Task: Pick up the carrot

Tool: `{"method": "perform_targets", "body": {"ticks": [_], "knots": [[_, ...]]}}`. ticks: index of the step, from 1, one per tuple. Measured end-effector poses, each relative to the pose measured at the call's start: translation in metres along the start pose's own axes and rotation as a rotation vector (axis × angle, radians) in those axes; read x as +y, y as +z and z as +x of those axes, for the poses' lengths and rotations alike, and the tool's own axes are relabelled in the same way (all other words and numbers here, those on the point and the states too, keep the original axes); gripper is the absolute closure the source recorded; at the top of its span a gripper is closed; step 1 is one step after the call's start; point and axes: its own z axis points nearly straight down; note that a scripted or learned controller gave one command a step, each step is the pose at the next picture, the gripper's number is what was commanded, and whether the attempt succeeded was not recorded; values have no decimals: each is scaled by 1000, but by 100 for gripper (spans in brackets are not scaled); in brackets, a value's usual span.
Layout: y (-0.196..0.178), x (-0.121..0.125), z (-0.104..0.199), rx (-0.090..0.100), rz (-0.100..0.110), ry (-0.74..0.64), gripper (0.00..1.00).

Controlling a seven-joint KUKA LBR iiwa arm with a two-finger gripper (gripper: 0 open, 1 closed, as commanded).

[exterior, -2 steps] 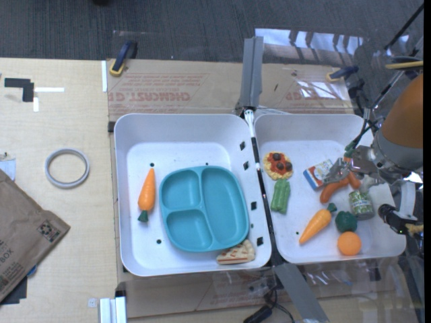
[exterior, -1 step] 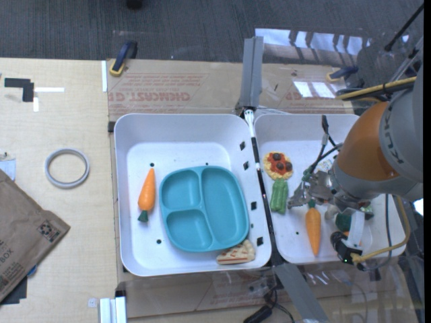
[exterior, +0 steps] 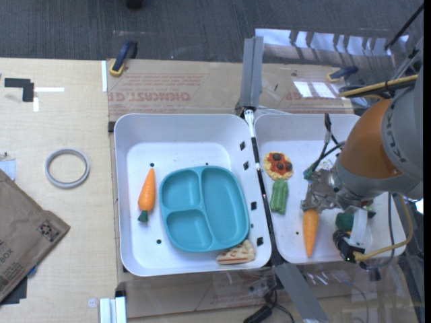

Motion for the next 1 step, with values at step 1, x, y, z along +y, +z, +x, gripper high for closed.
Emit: {"method": "perform_targets", "body": {"ticks": [1], "knots": [[-92,2,51,-1,-5,-227,100]]}}
